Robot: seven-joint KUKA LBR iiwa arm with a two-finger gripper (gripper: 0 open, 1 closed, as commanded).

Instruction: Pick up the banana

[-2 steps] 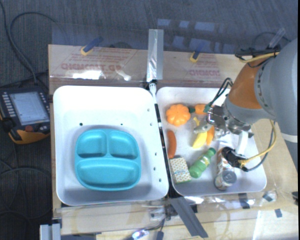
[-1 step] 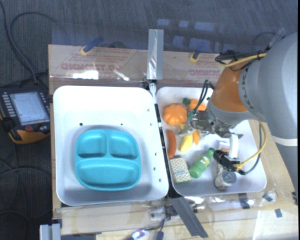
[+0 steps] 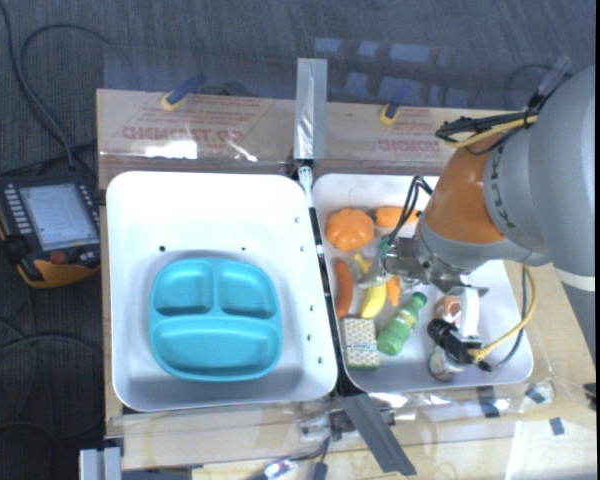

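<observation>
Camera view: the claw (image 3: 392, 266) hangs low over the middle of the right bin (image 3: 505, 353), with the arm's wrist covering it from above, so I cannot tell whether it is spread or pressed together, and nothing can be seen gripped. The banana (image 3: 373, 299) lies just to its near-left, small and yellow. It is wedged between a reddish carrot-like piece (image 3: 343, 289) on its left and a green bottle (image 3: 401, 329) on its near-right.

That crowding is the main risk. In my judgement a descent slightly off line would catch the bottle or the carrot-like piece instead, or nudge the banana sideways under them. Its curved, smooth skin could also slip out of a shallow pinch as it is lifted.

Counted:
- Two bins.
- One blue divided plate (image 3: 216, 315), alone in the left bin (image 3: 130, 203).
- One banana.
- One green bottle.
- One carrot-like piece.
- Two orange fruits, the larger (image 3: 349, 228) at the far left of the right bin and the smaller (image 3: 388, 216) beside it.
- One pale checked block (image 3: 360, 343) just near of the banana.
</observation>
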